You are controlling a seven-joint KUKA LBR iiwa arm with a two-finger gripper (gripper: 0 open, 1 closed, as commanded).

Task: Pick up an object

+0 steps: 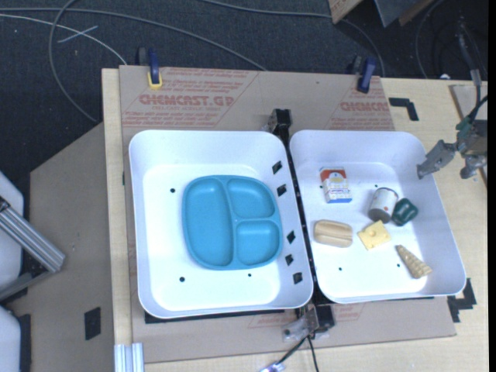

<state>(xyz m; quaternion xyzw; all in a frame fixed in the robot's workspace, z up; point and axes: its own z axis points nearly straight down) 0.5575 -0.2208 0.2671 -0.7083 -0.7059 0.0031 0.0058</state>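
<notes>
While the gripper hung at the right bin's three o'clock edge, nothing was picked yet; I could not tell its jaws. Toys lay inside: soft bread, yellow cheese, shiny can, bumpy cone. A smooth blue plate sat left.
</notes>
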